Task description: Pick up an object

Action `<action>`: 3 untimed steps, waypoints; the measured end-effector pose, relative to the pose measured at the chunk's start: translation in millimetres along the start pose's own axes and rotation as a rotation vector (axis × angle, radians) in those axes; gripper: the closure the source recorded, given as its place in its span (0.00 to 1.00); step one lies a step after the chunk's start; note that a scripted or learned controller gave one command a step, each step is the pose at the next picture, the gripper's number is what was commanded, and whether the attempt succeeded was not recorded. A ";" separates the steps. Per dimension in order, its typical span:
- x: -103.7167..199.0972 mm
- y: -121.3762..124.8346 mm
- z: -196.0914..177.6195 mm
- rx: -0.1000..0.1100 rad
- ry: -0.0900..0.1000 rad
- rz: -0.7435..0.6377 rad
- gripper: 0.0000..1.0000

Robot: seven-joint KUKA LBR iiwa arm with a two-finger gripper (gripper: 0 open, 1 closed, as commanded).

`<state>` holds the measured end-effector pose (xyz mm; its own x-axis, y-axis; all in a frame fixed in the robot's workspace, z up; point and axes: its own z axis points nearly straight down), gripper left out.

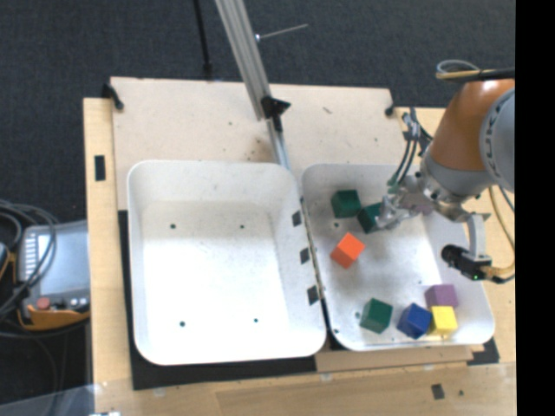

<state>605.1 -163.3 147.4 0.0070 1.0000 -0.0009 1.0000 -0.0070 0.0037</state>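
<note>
The likeliest target is the dark green block (368, 218), which lies in the upper middle of the right bin (416, 341), directly under the gripper (388, 214). From this slanted view I cannot tell whether the block is seated between the jaws or merely beside them, and I cannot tell how wide the jaws stand; the wrist hides most of that area. I therefore treat the grasp as unconfirmed.

Failure modes I watch for from this position:

1. Neighbour interference. A second green block (346, 203) sits just up and left of the target, near enough that one jaw may land on it or push it, deflecting the target.
2. Edge contact. If the jaws meet the target on a corner and not on flat faces, I expect it to rotate and squirt out toward the orange block (348, 250), which lies just below and left.
3. Empty lift. If the tool closes beside the block, the arm rises with nothing.
4. Wall proximity. The target is not far from the divider between the bins; a shove to the left may pin it there.

The remaining blocks are well apart from the tool, in the lower part of the right bin: another green block (376, 315), a blue block (415, 320), a yellow block (444, 319) and a purple block (442, 295). The left bin (139, 232) occupies the centre left of the frame.
</note>
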 end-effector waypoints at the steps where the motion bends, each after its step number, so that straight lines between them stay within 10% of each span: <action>1: 1.1 -2.0 -44.9 -0.003 -0.001 -0.004 1.00; 3: 49.0 6.9 -58.7 0.003 0.002 -0.013 1.00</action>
<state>612.0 -114.3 206.0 -0.0064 1.0000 0.0011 1.0000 0.0064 0.0004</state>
